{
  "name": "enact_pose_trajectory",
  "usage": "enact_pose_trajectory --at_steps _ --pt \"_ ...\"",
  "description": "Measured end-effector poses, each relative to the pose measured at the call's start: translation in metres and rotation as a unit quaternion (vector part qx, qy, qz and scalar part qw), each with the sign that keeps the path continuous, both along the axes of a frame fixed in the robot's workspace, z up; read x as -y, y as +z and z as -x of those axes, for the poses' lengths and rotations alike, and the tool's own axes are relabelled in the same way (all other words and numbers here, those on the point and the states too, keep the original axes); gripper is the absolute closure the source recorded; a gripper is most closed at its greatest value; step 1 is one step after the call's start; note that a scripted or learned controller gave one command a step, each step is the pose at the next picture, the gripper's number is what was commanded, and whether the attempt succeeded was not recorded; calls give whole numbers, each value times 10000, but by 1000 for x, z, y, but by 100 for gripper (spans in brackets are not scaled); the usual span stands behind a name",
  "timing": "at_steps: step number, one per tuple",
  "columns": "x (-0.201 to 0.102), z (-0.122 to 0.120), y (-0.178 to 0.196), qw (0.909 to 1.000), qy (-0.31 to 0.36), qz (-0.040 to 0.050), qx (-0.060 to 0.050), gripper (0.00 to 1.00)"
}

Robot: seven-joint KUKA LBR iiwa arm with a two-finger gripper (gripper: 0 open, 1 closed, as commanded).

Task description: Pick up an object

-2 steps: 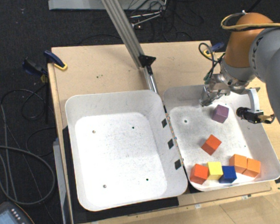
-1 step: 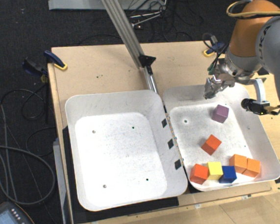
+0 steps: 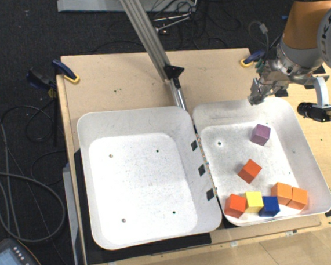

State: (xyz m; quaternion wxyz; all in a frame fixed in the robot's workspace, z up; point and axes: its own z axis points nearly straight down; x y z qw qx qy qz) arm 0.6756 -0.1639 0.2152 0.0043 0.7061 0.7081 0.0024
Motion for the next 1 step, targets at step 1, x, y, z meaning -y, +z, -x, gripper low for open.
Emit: enact_pose_trajectory --at_steps 1 --pt "10 -2 53 10000 -15 3 -3 100"
